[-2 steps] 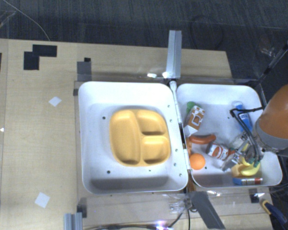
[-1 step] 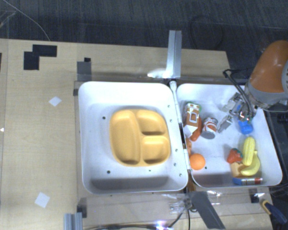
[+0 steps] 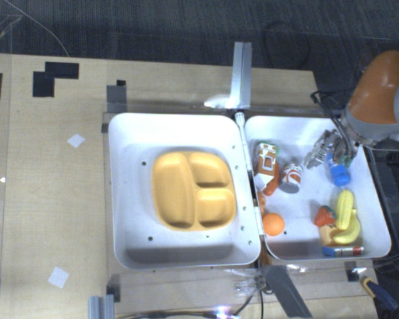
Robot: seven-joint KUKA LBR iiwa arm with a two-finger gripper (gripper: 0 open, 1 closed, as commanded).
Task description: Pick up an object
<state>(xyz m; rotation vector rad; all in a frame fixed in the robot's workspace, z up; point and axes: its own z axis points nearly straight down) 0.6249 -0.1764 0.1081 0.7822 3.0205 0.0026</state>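
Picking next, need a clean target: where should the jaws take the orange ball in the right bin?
Grip the orange ball across its middle, coming straight down. It is round, so any jaw angle fits, but the bin wall sits close on its left; closing along that wall looks safest.

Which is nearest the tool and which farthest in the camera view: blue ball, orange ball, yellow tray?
From the tool:
1. Blue ball, just below it in the right bin.
2. Orange ball, right bin's lower left.
3. Yellow tray, left bin.

right bin (image 3: 379,208) | toys loose: orange ball (image 3: 273,224), yellow banana (image 3: 346,218), blue piece (image 3: 339,175)
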